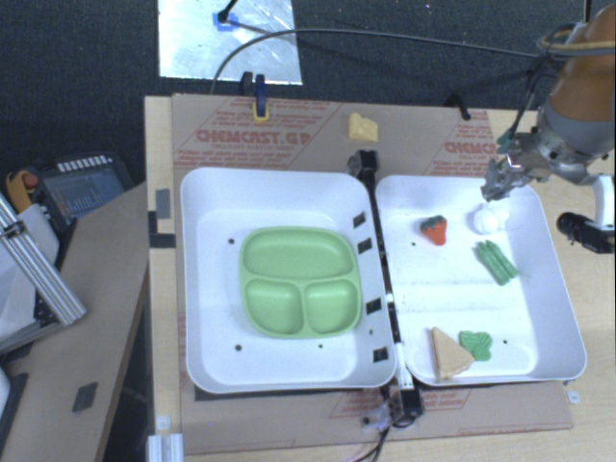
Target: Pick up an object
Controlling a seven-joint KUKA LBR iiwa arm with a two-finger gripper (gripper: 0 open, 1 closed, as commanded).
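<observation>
The right bin (pixel 549 287) holds a small red and green strawberry-like toy (pixel 435 229), a white round object (pixel 488 220), a green bean-like piece (pixel 496 261), a tan wedge (pixel 447 352) and a small green leafy piece (pixel 476 343). My gripper (pixel 502 174) hangs over the bin's far right corner, just above and behind the white round object. Nothing shows between its fingers. The left bin (pixel 207 258) holds a green divided plate (pixel 298 281).
A yellow piece (pixel 363 127) lies on the cardboard behind the bins. A blue and yellow clamp (pixel 258 96) sits at the cardboard's far edge. A foil sheet (pixel 229 25) lies further back. A grey device (pixel 85 187) rests on the left side table.
</observation>
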